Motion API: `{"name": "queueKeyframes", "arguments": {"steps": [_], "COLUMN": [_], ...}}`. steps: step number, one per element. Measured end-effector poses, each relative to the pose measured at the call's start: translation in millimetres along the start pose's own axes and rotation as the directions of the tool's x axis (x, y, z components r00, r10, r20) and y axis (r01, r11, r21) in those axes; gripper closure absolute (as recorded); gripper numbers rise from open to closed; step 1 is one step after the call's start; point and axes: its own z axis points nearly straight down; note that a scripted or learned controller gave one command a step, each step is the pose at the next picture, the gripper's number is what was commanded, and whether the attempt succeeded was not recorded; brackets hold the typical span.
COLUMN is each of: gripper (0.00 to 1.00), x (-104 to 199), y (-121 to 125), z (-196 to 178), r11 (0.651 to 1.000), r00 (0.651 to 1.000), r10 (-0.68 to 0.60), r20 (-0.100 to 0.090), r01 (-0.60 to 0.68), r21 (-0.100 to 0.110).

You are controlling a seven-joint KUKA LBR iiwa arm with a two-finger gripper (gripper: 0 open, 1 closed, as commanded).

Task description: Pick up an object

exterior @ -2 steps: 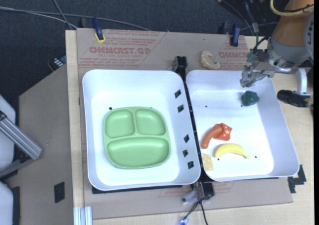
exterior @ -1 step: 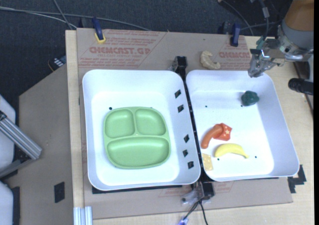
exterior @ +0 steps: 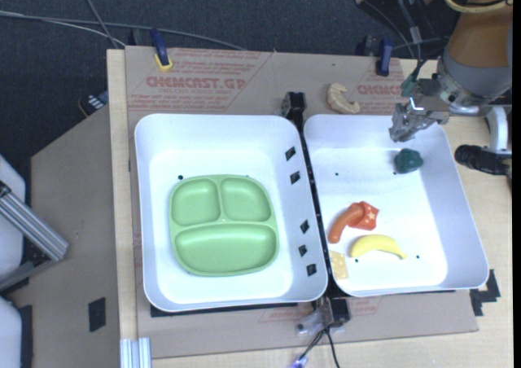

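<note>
1. The brown cardboard-covered tabletop [exterior: 203, 73] is carrying two shallow white plastic bins side by side, and the grey arm with the orange band [exterior: 480, 24] is reaching in from the right over the far corner of the right-hand bin [exterior: 456, 195].
2. The left-hand white bin [exterior: 155, 155] is holding a pale green plastic tray [exterior: 222, 224] with three compartments, lying flat near its middle and well apart from the arm.
3. The gripper [exterior: 404, 132] is hanging over the far part of the right-hand bin; whether it is released or clenched I cannot tell, and nothing is visibly sitting in it.
4. A red-orange toy pepper with a tapering body [exterior: 352, 219] is lying near the middle of the right-hand bin, its long axis slanting from near-left to far-right.
5. A curved yellow toy banana [exterior: 377, 247] is lying just nearer the camera than the pepper, running roughly left to right.
6. A small dark green rounded lump [exterior: 408, 161] is resting just beside the gripper, on its camera-ward side. It is looking like the nearest candidate: I judge a short shift toward the camera and a straight descent would be enough, with no long axis to match.
</note>
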Motion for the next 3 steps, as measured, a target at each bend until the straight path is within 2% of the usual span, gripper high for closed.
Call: {"name": "queueKeyframes", "arguments": {"steps": [1, 2, 3], "gripper": [1.0, 1.0, 1.0], "x": [49, 102, 154], "y": [-29, -47, -71], "z": [-8, -14, 3], "r11": [1.0, 1.0, 1.0], "r00": [1.0, 1.0, 1.0], "r10": [-0.002, -0.002, -0.002], "r20": [-0.001, -0.001, -0.001], "r01": [0.002, 0.002, 0.002], "r21": [0.001, 0.001, 0.003]}}
